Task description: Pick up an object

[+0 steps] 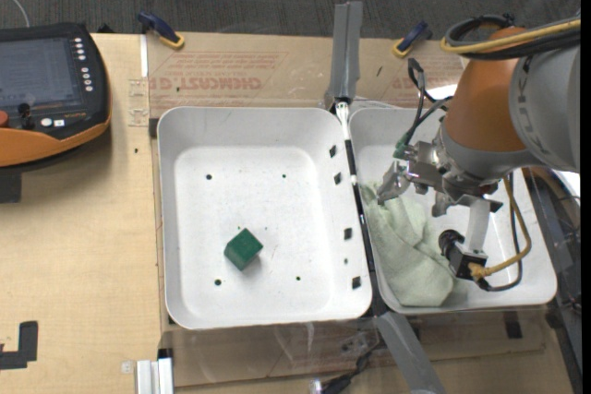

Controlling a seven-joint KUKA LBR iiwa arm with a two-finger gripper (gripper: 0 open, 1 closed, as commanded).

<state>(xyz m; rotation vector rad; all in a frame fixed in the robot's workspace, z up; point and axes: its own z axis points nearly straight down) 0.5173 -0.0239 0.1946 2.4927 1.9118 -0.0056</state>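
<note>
tool (397, 183) sits low in the right bin (536, 291), toward its 9 o'clock wall, right at the upper edge of a crumpled pale green cloth (411, 258) that fills the bin's 7 o'clock part. whether the tool is wide or narrow: cannot tell, the wrist blocks it from this angle. nothing visibly held. the only other candidate is a green cube (244, 249) at about 7 o'clock in the left bin (185, 198), well apart from the tool. judgement: cloth is the target, step in hand is the descent and close. to do it well, aim for a raised fold rather than a flat patch and come down far enough to trap some thickness. keep clear of the divider wall at 9 o'clock. lift straight and slowly, since soft cloth can slip out or drag on the bin rim.
</note>
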